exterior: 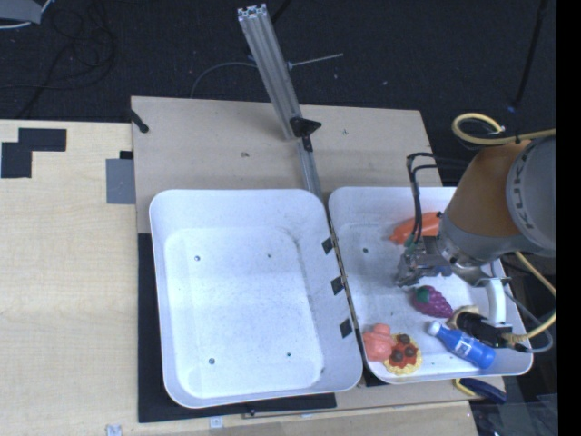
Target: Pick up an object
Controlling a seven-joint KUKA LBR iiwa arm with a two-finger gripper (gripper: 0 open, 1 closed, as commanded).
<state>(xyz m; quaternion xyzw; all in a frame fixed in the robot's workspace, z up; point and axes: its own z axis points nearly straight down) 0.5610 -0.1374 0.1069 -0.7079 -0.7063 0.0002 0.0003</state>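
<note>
My gripper (413,272) reaches down into the right bin (368,230), hanging from the grey arm with the orange band. A purple grape bunch (433,301) lies just below and to the right of the gripper's tip. An orange carrot-like object (410,228) sits just above the gripper, partly hidden by the wrist. At the bin's front lie a pink-red toy (378,341), a yellow tart with berries (403,355) and a blue bottle with a white cap (464,344). Nothing visible sits between the gripper's tips.
The left bin (238,289) stands beside the right one, joined by black clips along the shared rim. A metal strut (277,71) slants up behind the bins. Cables and a yellow hose trail near the arm at the right.
</note>
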